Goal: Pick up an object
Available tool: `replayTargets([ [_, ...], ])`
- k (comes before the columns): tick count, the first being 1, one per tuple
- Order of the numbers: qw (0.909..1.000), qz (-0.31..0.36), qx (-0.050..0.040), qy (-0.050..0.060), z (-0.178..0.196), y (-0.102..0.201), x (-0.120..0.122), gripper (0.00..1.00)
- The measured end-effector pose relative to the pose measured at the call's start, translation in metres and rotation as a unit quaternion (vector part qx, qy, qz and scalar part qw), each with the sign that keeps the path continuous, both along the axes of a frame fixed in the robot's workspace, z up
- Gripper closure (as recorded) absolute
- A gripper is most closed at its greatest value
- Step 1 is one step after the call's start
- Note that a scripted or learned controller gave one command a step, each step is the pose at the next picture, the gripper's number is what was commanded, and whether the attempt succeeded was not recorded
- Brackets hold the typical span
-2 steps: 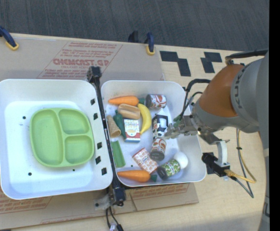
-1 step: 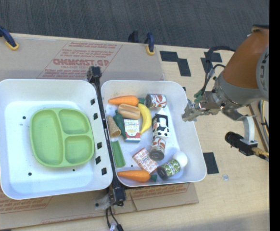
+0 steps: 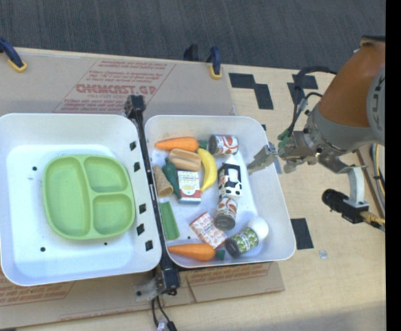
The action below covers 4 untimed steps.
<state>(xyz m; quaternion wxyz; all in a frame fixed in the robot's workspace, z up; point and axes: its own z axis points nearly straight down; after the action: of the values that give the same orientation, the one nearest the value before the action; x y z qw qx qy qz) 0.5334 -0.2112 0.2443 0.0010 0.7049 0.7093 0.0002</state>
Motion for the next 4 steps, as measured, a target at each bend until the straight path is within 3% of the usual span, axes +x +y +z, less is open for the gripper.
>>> replayTargets([
  [1,1.0,0.0,-0.0001,-0.001,0.032,0.026,-0.005,0.0],
  [2,1.0,0.0,0.0013,0.003,-0.106,0.054,-0.042,0.0],
  [3,1.0,0.001,0.0005,0.001,-0.149,0.081,0.022,0.0],
  [4,1.0,0.002,0.0009,0.0,-0.138,0.081,0.023,1.0],
])
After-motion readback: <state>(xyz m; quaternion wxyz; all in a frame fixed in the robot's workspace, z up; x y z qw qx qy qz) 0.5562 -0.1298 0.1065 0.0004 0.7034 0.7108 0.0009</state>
